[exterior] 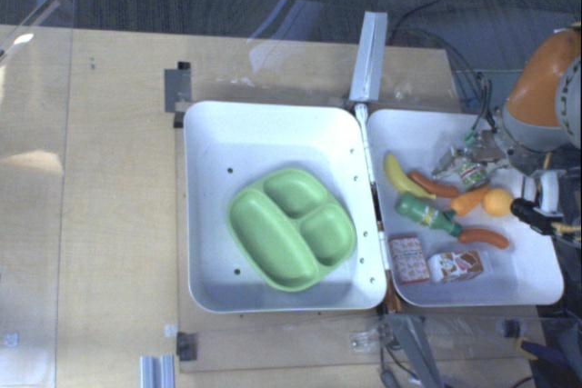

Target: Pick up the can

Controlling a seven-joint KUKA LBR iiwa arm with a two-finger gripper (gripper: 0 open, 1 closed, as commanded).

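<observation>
Lying crumpled, silvery-green, the can [466,165] is just left of the fingers [494,148], perhaps touching them; the arm [544,95] overlaps them, so whether they are open, closed or gripping cannot be told.

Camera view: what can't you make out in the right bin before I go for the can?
- Shiny crumpled thing beside the arm: too small and blurred to tell whether it is the can.
- Red-patterned packet and brown-white carton: print too small to read.
- Right bin: upper right rim covered by the arm.
</observation>
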